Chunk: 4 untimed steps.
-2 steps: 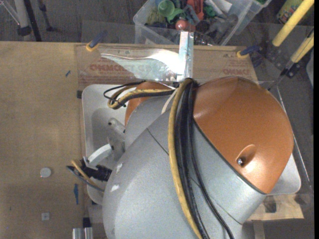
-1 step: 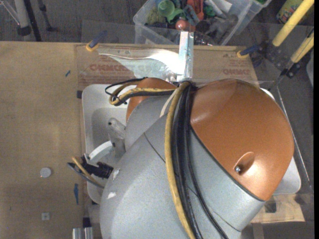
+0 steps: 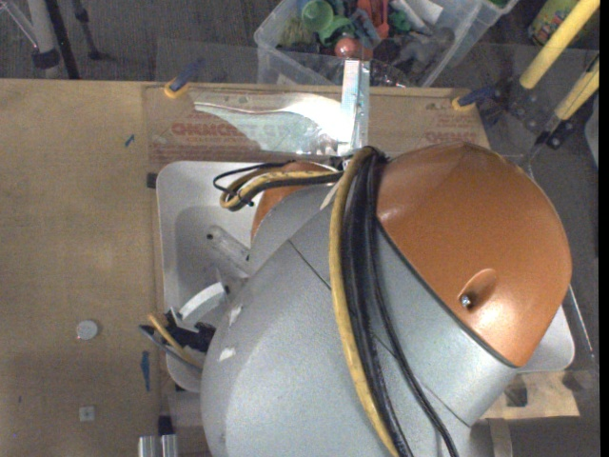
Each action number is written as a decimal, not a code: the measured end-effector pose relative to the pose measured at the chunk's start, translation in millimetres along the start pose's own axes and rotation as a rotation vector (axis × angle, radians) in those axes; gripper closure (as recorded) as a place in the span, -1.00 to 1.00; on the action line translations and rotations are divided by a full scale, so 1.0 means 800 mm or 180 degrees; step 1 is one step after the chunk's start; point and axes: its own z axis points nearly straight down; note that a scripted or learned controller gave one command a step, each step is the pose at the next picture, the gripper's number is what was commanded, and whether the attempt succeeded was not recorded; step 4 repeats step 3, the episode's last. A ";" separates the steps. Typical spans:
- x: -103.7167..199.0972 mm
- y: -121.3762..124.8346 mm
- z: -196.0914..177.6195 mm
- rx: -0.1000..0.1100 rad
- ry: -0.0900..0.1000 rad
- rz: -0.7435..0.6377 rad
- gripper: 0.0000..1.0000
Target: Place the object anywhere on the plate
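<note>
the tan worktop [image 3: 67,208] carries a shallow white bin [image 3: 181,217] toward its right side, a clear sheet [image 3: 276,127] along its far edge, and a small grey disc [image 3: 87,329] near its left edge.

Bench and surrounds, seen from above.
Tan wooden bench top [image 3: 67,208]; clear plastic tub [image 3: 381,17] of coloured toys behind it; grey floor [image 3: 143,12]; yellow poles [image 3: 571,27] top right.
</note>
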 end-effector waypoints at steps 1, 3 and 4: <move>-0.001 0.002 0.002 -0.0008 -0.0011 0.0004 -1.00; 0.002 -0.011 0.003 -0.0031 -0.0012 0.0044 -1.00; 0.002 -0.011 0.003 -0.0031 -0.0012 0.0044 -1.00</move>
